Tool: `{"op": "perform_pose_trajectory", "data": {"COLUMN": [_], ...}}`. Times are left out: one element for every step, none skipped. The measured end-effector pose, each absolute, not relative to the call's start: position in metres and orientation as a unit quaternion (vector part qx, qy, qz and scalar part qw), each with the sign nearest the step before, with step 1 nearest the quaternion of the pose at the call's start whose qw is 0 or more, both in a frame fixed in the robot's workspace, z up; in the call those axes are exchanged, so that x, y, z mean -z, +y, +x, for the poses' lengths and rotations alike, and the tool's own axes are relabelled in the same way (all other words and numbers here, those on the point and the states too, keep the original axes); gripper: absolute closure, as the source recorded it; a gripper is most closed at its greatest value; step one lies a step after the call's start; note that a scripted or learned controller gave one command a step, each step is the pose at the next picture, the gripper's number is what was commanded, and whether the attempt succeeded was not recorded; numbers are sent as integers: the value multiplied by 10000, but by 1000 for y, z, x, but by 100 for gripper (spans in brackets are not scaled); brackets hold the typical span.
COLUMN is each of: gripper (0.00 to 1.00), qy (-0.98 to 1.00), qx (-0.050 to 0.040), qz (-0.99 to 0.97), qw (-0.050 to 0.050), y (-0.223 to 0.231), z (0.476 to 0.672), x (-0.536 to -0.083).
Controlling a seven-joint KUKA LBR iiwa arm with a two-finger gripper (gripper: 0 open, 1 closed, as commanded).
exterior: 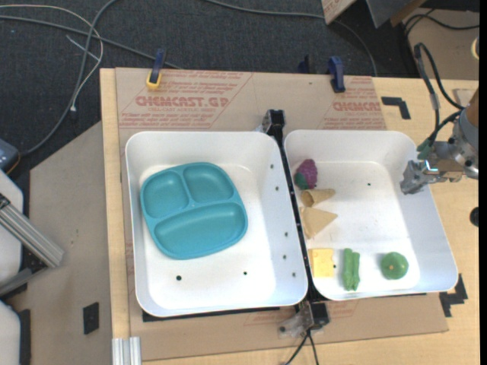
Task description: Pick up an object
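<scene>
The right bin (380,147) holds several small toy foods. A purple bunch of grapes (306,173) lies near its left wall, with a tan cone (317,197) and a tan wedge (319,220) just below it. Along the front lie a yellow square block (322,263), a green pod (350,269) and a round green piece (393,265). My gripper (413,179) hangs over the bin's right wall, apart from all of them, about level with the grapes.
A teal divided plate (194,209) lies in the left bin (152,147). A black divider (285,188) runs between the bins. Two clamps (157,67) (335,73) hold the cardboard sheet at the back. Cables trail on the dark floor beyond.
</scene>
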State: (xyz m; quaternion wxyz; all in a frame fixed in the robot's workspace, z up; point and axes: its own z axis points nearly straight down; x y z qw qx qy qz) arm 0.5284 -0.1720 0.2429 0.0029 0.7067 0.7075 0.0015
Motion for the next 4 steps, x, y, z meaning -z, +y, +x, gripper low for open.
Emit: {"op": "perform_pose_trajectory", "data": {"gripper": [100, 100, 100, 100], "qy": [7095, 7092, 7085, 7090], "qx": [-10, -5, 1, -12], "qz": [7047, 7050, 7057, 7052], "qw": [-21, -26, -25, -10], "y": [-110, -48, -5, 47], "z": [526, 512, 501, 499], "x": [-243, -241, -233, -240]}}
